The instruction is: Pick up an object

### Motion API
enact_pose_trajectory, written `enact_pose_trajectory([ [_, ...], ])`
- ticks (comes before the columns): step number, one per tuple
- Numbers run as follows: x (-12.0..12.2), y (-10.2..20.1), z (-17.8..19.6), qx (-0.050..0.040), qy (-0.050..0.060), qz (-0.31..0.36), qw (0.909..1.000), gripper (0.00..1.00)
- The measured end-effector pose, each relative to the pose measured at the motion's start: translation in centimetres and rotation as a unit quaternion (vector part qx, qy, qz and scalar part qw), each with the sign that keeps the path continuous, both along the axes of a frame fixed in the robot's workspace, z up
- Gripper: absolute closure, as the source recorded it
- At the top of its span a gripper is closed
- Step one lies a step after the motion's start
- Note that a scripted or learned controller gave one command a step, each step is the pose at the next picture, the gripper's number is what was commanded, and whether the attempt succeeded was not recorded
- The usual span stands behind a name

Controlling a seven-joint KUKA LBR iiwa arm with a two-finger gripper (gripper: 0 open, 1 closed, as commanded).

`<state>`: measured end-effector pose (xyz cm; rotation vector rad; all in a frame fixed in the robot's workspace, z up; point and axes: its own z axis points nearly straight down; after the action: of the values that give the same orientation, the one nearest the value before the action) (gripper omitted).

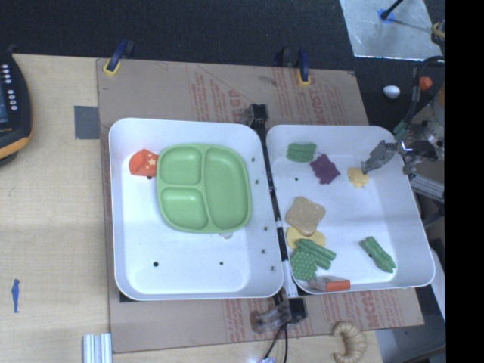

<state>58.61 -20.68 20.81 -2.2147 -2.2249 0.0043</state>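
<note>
My gripper (376, 159) hangs over the upper right corner of the right bin (401, 203), just above and right of a small yellow piece (357, 178); nothing shows held in it. Also lying in that bin are a green leafy piece (301, 152), a purple piece (325, 168), a tan bread slice (305, 215), a bunch of green beans (311, 256), a green pickle (376, 253) and a small orange piece (335, 284). In the left bin (136, 263) sit a green divided plate (204, 187) and a red piece (143, 162).
Both bins rest on a cardboard sheet (189, 93) held by clamps (116, 57) at its far edge. A black and orange pendant (11, 112) lies at the far left. A tan curled thing (349, 340) lies in front of the right bin.
</note>
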Motion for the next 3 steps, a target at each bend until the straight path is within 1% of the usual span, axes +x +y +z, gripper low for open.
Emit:
enact_pose_trajectory([
  [1,5.4,4.2,-7.1,-0.0006,-0.001,0.003,1.0000,0.00],
  [2,4.8,7.6,-11.9,0.0008,0.003,0.002,1.0000,0.00],
  [3,5.0,7.3,-10.5,-0.0004,0.001,0.002,1.0000,1.00],
])
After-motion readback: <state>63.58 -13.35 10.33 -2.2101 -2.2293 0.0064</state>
